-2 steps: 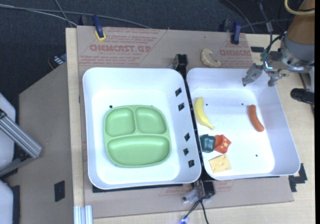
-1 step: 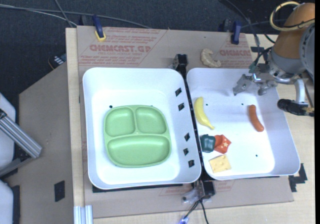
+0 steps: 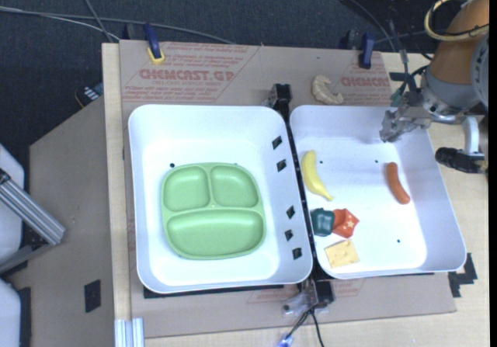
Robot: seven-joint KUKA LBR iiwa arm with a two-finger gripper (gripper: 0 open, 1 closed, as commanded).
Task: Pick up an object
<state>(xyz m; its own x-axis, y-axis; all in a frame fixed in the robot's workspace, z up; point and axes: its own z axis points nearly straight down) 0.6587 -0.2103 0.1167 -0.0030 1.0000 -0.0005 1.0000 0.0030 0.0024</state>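
Note:
The right bin (image 3: 435, 248) holds a yellow banana (image 3: 314, 175) near its left wall and an orange-red sausage (image 3: 397, 182) toward its right side. At the front left of that bin lie a teal block (image 3: 321, 220), a red piece (image 3: 345, 222) touching it, and a yellow wedge (image 3: 342, 254) just in front. My gripper (image 3: 393, 127) hangs over the bin's back right part, behind the sausage and apart from it. Nothing shows in its grasp.
The left bin (image 3: 147, 144) holds a green divided plate (image 3: 213, 209). A beige lump (image 3: 327, 89) lies on the board behind the bins. Clamps (image 3: 154, 48) (image 3: 366, 50) stand at the board's back edge. The arm (image 3: 458, 66) fills the right rear corner.

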